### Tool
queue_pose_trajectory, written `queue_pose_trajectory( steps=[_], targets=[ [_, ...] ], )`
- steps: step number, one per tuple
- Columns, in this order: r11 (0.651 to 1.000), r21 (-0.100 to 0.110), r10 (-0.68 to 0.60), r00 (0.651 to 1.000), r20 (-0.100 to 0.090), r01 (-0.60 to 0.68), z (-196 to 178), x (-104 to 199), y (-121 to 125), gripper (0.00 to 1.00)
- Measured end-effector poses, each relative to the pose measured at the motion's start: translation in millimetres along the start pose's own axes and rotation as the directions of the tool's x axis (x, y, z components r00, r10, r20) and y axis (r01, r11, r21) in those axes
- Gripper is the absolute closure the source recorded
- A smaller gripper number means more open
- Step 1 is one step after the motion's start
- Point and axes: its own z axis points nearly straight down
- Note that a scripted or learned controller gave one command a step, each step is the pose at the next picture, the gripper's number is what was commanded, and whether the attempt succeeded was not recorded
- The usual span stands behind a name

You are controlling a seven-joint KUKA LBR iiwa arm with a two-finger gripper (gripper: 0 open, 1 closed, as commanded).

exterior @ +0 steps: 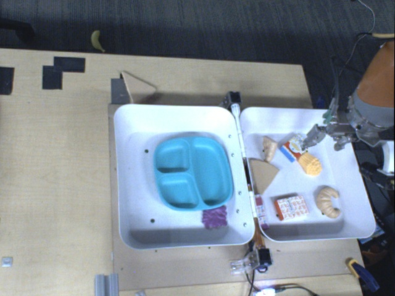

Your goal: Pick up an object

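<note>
My gripper (307,139) hangs over the upper middle of the right bin (358,184), reaching in from the right below the arm's orange band. Its tip is just above a yellow ridged piece (311,164) and right beside a small blue, white and red packet (288,152); I cannot make out whether it touches either. A pale beige lump (268,147) lies to the left, with a tan triangular piece (264,176) below it. A red and white box (291,206) and a croissant-shaped piece (328,201) lie near the bin's front.
The left bin (133,184) holds a blue divided tray (192,171) and a purple crumpled piece (214,216) at its front. A ridge with a black clip (232,97) separates the bins. Cables run along the right side and front edge.
</note>
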Motion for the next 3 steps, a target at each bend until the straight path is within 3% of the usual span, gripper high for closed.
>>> queue_pose_trajectory(
  steps=[1,2,3],
  targets=[
    [1.000,-0.002,0.002,1.000,0.000,-0.002,98,35,-73,0.00],
    [1.000,-0.011,0.001,1.000,0.002,-0.001,86,35,-71,1.00],
    [1.000,-0.010,0.002,1.000,0.002,-0.002,86,35,-71,0.00]
  ],
)
